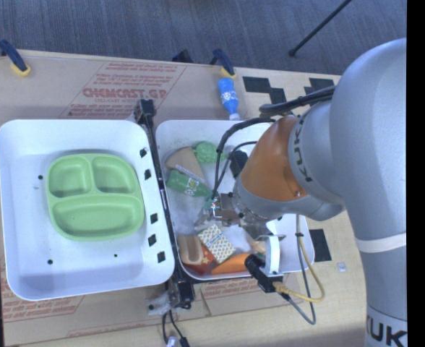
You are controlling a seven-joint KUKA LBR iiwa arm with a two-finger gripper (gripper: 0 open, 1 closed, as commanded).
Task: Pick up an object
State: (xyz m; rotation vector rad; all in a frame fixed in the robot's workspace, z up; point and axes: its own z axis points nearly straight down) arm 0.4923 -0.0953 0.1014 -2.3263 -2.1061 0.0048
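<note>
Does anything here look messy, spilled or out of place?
Nothing looks spilled or broken. The right bin holds a loose jumble of small items, while the green divided plate sits neatly alone in the left bin.

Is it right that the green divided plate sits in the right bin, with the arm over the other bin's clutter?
No. The camera view shows the green divided plate in the left bin; the arm is over the right bin, which holds the clutter.

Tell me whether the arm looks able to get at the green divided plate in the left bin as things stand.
Probably yes. The green three-compartment plastic plate lies alone and flat in the left shallow white bin, open from above. The grey arm is over the right white bin of mixed objects, so it would have to cross the low rims between the bins.
</note>
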